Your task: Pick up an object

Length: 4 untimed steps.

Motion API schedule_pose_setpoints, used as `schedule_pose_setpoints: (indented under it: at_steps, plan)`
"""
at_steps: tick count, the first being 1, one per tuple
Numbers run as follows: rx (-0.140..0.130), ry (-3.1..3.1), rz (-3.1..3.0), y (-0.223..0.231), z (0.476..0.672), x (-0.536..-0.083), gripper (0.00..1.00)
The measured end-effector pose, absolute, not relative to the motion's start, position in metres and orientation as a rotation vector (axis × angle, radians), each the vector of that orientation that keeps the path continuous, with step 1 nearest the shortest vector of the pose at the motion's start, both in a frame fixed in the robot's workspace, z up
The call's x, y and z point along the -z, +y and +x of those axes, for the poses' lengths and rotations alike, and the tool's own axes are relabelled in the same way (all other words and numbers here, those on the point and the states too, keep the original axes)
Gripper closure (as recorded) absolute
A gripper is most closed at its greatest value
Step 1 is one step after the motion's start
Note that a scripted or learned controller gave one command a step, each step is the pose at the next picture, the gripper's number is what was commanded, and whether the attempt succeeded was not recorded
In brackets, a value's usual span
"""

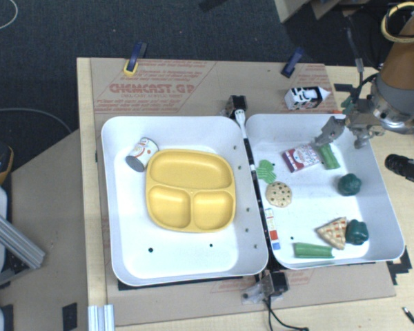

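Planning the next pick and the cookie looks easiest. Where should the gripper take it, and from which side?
Probably by its rim, coming straight down from above. The cookie lies flat in the right bin, a round disc, so any two opposite edges suit the fingers. The green piece sits close on its far side and the bin's wall is near its left, so closing across the other diagonal looks safest.

A printed cardboard sheet [193, 81] covers the pale worktop [193, 310], pinned at its far edge by a blue-and-yellow clamp [133, 58] and a blue clamp [292, 63]. Two white bins [186, 261] sit side by side on the sheet. A small black-and-white carton [306, 97] lies near the sheet's far right corner. An aluminium rail [14, 236] stands left of the sheet, and dark carpet [90, 12] lies beyond.
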<state>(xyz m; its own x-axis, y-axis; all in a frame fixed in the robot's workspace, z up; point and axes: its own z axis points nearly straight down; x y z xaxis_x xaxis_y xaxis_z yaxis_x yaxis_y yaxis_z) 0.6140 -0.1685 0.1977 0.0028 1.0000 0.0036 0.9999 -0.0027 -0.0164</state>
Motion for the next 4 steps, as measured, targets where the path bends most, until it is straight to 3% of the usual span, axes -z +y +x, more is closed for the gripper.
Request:
schedule_pose_setpoints:
  at_steps: [1, 3, 4]
  plan:
    - [-0.001, -2.220, -2.220, -0.168, 0.617, -0.207, 0.00]
    - [-0.006, -2.215, -2.217, -0.161, 0.600, -0.100, 0.00]
    - [0.003, -2.222, -2.220, -0.161, 0.602, -0.089, 0.00]
